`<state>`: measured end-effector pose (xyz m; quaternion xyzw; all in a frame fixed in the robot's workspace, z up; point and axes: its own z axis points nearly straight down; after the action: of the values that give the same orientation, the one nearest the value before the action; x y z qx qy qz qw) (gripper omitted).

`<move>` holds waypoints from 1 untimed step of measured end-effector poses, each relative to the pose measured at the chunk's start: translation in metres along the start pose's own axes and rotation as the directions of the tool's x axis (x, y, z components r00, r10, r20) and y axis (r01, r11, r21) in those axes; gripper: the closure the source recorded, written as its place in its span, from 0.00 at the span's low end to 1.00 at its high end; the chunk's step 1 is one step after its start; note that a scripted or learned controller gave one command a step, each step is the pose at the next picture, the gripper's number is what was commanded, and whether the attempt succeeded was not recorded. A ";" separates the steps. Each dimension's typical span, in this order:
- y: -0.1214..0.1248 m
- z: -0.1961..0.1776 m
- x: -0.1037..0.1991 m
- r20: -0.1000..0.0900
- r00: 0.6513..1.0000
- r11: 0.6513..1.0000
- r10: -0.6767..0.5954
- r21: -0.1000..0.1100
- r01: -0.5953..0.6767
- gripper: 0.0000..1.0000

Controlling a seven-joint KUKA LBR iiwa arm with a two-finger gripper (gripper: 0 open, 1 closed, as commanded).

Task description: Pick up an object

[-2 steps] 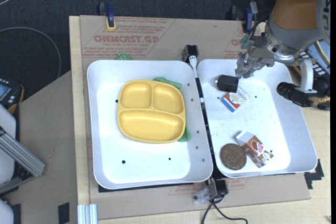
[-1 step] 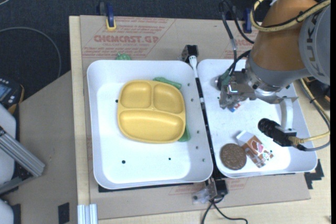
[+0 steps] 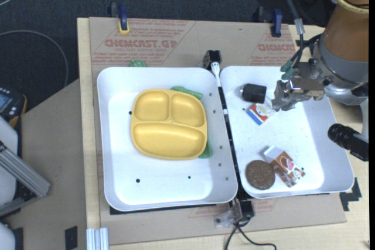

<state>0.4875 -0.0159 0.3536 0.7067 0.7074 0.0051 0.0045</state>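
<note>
Two white bins sit on a cardboard-topped bench: left bin (image 3: 111,143) holds a yellow divided plate (image 3: 169,124); right bin (image 3: 328,149) holds a black block (image 3: 254,92) and a small red-white-blue packet (image 3: 258,114) just below the gripper (image 3: 280,103), grip unclear.

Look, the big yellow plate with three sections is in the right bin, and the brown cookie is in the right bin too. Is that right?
Not quite. The camera view shows the yellow plate lying in the left bin, not the right one. The rest holds: the plate has three sections, and the brown cookie does sit in the right bin, near its front edge.
</note>
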 end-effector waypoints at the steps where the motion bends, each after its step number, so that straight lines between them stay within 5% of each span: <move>1: -0.007 -0.038 0.044 -0.001 1.000 1.000 -0.005 0.007 0.005 1.00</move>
<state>0.4798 0.0278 0.3912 0.7049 0.7093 0.0028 0.0016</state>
